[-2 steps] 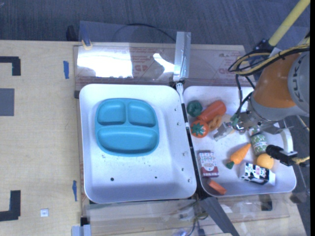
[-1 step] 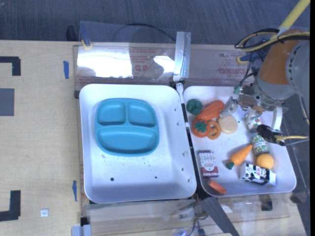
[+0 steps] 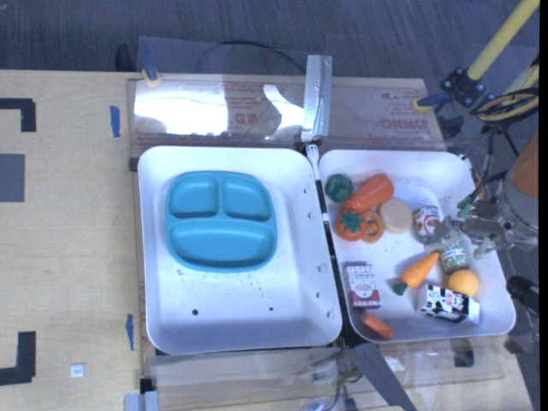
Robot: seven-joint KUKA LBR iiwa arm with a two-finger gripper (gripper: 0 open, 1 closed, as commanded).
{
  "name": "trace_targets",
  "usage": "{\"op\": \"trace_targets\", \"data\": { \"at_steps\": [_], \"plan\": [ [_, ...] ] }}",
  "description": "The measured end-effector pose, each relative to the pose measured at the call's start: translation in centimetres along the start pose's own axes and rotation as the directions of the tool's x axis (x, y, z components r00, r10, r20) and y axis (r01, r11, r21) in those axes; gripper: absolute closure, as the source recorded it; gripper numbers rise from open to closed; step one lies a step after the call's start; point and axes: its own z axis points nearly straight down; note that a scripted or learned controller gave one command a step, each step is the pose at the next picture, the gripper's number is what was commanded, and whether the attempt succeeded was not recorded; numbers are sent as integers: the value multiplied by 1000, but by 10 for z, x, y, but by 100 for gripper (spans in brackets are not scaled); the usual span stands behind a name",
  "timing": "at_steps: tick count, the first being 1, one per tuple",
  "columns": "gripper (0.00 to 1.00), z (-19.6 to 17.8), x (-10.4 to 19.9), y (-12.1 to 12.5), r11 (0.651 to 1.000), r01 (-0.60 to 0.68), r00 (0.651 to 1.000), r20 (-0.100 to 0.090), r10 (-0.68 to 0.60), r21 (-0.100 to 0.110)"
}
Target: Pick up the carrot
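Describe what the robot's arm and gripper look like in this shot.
At the right edge, a grey and orange part of the arm shows. The gripper is a small metallic silver assembly with dark parts and a green spot on it. Finer detail is too small to tell.

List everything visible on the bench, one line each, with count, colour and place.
bins: 2, white, side by side on the bench
divided plate: 1, blue, left bin
carrot: 1, orange with green top, right bin, middle
large carrot: 1, orange-red, right bin, top
green vegetable: 1, dark green, right bin, top left
pepper slice: 1, orange, under large carrot
round disc: 1, cream
cans: 2, right side
red box: 1, lower left
lemon: 1, yellow
cow-print carton: 1, black-white
gripper: 1, metal, right bin's right edge
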Motion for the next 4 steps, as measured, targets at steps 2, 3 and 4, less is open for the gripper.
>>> {"op": "trace_targets", "data": {
  "at_steps": [2, 3, 4],
  "plan": [
    [0, 95, -22, 2, 1000, 9, 1000, -6, -9, 1],
    [0, 93, 64, -23, 956, 294, 956, 11, -294, -9],
    [0, 43, -30, -17, 909, 418, 909, 4, -418, 1]
  ]
}}
